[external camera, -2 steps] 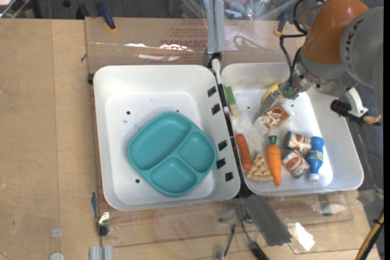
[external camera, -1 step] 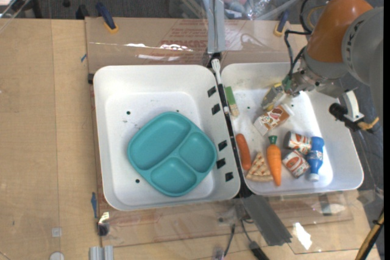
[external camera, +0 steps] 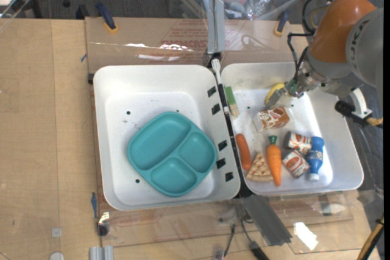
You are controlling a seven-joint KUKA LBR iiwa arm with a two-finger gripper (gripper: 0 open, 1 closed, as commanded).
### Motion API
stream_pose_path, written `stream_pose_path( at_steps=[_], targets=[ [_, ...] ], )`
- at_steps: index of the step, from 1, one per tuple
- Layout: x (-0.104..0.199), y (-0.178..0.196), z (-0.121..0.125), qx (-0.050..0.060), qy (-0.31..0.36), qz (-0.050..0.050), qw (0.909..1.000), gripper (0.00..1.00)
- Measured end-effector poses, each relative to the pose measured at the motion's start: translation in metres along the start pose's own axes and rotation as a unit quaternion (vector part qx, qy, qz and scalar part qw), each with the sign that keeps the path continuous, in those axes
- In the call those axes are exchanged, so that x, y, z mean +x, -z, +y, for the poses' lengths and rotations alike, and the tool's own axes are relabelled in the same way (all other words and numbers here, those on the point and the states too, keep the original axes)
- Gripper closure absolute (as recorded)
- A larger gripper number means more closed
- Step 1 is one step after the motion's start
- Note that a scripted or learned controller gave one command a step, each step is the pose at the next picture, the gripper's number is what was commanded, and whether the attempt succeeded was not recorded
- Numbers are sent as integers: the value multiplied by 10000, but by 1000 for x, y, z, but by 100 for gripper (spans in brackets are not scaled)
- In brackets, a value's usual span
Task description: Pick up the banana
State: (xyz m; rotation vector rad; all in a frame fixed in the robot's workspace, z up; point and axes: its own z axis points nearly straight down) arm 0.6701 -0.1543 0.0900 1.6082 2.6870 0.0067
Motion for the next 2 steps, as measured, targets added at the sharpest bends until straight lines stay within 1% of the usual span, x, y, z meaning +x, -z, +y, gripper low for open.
stream_pose_path(
  at_steps=[1, 2],
  targets=[
    [-1, 10, 0, 1, -11, -13, 10000, 100],
    [59, 116, 31, 20, 690, 18, 9976, 100]
  ],
)
